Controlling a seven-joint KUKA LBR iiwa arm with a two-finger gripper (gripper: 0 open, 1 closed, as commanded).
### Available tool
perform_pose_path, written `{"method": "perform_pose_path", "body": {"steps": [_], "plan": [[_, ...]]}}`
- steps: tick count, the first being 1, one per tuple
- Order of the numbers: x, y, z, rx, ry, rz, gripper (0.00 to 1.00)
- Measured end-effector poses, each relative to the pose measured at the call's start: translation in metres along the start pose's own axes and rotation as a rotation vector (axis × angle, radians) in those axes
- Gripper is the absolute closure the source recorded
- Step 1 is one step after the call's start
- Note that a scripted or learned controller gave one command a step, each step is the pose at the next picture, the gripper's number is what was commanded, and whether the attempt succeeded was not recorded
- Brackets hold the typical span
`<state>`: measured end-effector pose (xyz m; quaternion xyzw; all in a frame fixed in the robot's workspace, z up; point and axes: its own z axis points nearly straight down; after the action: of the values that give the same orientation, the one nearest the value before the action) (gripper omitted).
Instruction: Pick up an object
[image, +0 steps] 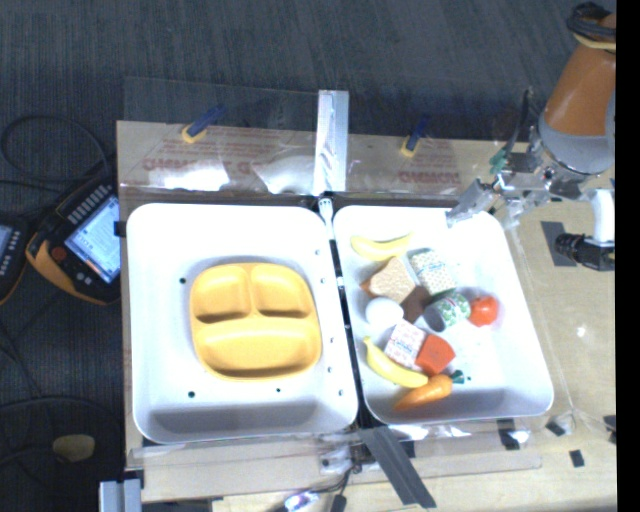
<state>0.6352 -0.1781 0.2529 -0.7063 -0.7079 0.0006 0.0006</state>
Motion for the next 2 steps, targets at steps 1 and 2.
{"method": "perform_pose_path", "body": {"steps": [1, 2], "plan": [[-0.030, -0.010, -0.036, -0.001, -0.005, -0.081, 0.00], [-0.035, -0.052, 0.106, 0.000, -0.001, -0.089, 0.00]]}}
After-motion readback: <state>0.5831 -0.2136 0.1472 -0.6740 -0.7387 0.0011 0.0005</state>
